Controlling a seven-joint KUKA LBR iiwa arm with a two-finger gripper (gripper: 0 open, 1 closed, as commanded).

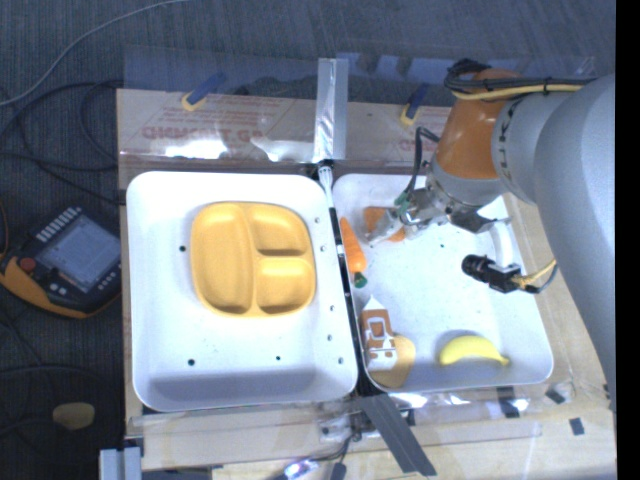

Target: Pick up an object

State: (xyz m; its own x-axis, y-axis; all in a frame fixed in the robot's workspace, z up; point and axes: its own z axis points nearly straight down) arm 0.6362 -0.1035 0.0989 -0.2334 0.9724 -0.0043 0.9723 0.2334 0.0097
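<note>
gripper (pixel 392 223) low in right bin (pixel 520 368) at small orange piece (pixel 378 218), possibly touching; finger state unclear, can't tell; centre on piece before closing, stay clear of carrot (pixel 352 248)

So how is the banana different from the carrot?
The banana is yellow, while the carrot is orange with a green end. The banana is curved and plump; the carrot is straight and thin. The banana lies near the front of the right bin, away from the walls, while the carrot lies along that bin's left wall, beside the divide between the bins. Both are in the right bin.
</note>
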